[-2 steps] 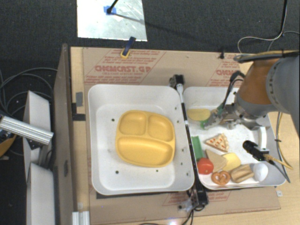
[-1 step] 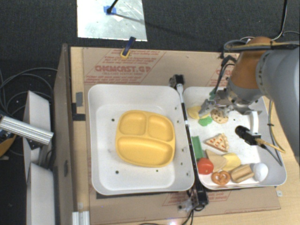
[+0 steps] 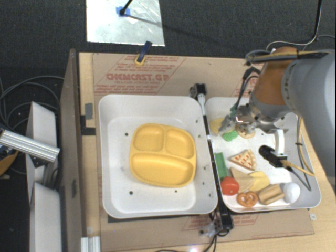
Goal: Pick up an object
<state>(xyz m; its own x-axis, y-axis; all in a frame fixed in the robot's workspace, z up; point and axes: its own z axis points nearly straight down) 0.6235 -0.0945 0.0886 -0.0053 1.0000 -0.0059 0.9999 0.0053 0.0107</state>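
Here the green piece [image 3: 229, 136] lies just beneath the gripper [image 3: 237, 124].

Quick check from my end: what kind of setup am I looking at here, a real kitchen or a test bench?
Most likely a lab test bench, not a kitchen. Two shallow white bins sit on brown board, the right one filled with toy food such as a pizza slice and pretzel. Loose cables trail over dark carpet.
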